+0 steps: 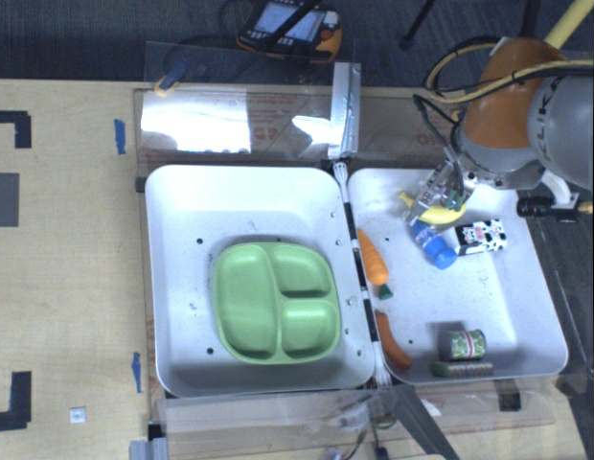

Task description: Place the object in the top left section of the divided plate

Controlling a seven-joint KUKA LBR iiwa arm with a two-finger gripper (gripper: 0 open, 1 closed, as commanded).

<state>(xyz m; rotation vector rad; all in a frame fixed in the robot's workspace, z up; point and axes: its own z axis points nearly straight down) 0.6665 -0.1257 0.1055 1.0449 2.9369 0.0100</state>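
Two white bins sit side by side on a wooden counter [67, 286]. Over the right bin [527, 333], the claw [443, 197] hangs above a yellow banana [439, 215] and blue bottle [436, 247]; its grip cannot be told. Left, a green divided plate [276, 301] lies in the left bin [182, 218].

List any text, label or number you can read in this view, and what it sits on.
None can be read.
Handheld screen: lit display, too blurred.
Small can: label too small.
Black-and-white item: markings, no legible words.
Clear panel: faint reddish print, unreadable under glare.
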